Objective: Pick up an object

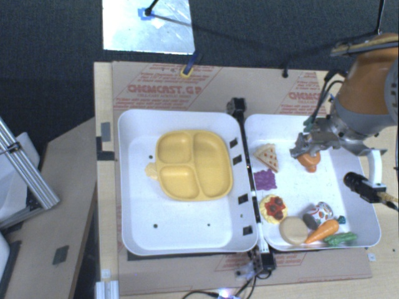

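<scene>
Where bins sit, board (163, 86) reads "QUICKCAST".

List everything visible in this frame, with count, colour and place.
Shallow white bins: two, side by side.
Yellow plastic divided tray: one, left bin.
Tan toy sandwich wedge: one, right bin, upper left.
Purple flat piece: one, below the wedge.
Red-topped toy pizza: one, lower left.
Beige round disc: one, bottom.
Orange toy carrot: one, bottom.
Orange toy piece: one, under the pincer.
Pincer: one, grey, right bin.
</scene>
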You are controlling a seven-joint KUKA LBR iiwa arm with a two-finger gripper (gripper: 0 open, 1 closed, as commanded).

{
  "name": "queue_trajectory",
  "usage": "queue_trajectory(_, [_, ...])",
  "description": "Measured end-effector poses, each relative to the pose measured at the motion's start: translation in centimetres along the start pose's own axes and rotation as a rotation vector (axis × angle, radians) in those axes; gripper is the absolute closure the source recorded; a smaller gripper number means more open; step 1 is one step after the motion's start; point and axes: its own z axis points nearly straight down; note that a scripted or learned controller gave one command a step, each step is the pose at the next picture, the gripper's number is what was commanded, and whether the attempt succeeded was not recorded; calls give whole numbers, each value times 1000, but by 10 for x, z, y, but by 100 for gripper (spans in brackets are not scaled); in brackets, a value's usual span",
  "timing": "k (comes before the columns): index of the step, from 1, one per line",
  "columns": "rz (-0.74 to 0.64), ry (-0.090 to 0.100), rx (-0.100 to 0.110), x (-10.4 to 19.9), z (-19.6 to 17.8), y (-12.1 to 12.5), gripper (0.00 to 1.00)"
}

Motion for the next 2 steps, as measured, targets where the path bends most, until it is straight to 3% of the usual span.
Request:
queue_trajectory(1, [0, 1, 1, 23, -6, 43, 100])
queue_trajectory(2, [2, -1, 3, 28, 13, 72, 100])
